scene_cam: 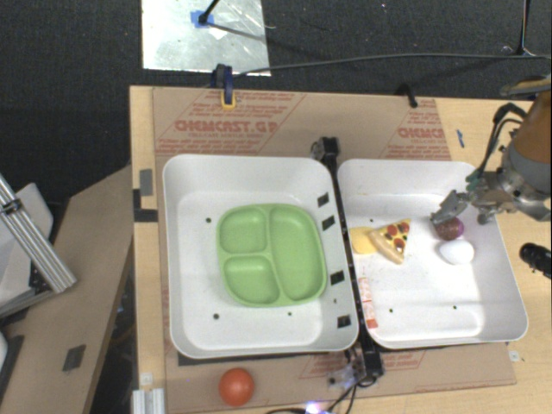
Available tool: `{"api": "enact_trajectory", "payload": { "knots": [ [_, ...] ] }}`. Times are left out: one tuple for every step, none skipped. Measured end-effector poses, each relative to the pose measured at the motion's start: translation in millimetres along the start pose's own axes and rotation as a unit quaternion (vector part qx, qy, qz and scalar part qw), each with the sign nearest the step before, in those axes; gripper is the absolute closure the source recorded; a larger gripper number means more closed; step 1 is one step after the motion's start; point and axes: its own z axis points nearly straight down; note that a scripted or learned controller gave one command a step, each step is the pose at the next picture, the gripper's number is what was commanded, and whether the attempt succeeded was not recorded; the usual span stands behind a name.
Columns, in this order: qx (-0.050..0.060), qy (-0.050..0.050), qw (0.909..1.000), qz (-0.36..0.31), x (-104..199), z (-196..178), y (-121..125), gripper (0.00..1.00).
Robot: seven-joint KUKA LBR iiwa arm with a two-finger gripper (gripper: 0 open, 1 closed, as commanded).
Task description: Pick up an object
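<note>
In the right bin [414,313] lie a toy pizza slice [393,239], a pale yellow piece [362,242] touching its left side, a dark purple round object [448,228] and a white egg [456,252]. The egg sits just below the purple object. My gripper [467,211] reaches in from the right and hovers at the bin's right side, directly over the purple object. Its fingers are spread and hold nothing; the left fingertip [448,205] stands just above the purple object.
A green divided plate [270,254] sits in the middle of the left bin [185,231]. An orange ball [235,386] rests on the bench in front of the left bin. A black clip [328,150] marks the joint between the bins.
</note>
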Motion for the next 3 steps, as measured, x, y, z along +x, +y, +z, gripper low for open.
{"api": "enact_trajectory", "payload": {
  "knots": [
    [-0.006,-0.001,1.0000,-0.002,0,-7,3,0.00],
    [-0.004,-0.001,1.0000,-0.001,3,55,2,0.00],
    [-0.005,-0.001,1.0000,-0.001,3,107,3,0.00]
  ]
}}
